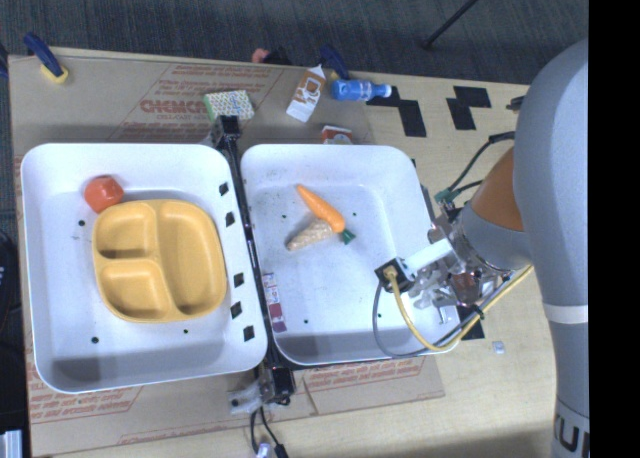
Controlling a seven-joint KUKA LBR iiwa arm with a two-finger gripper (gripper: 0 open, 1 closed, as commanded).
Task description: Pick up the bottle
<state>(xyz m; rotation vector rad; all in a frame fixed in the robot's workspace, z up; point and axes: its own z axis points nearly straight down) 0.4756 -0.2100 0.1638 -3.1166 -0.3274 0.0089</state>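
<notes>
Blue bottle (358, 91) lies on its side on cardboard, beyond right bin (400, 161), outside both bins. Likely light, smooth plastic, apt to roll; grasp across mid-body. Gripper (440, 291) at right bin's right edge, grip state unclear.

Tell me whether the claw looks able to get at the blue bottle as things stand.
Probably yes. The bottle lies on its side on the bench behind the right bin, with nothing over it. The claw sits at that bin's right rim and would have to travel past the bin.
</notes>
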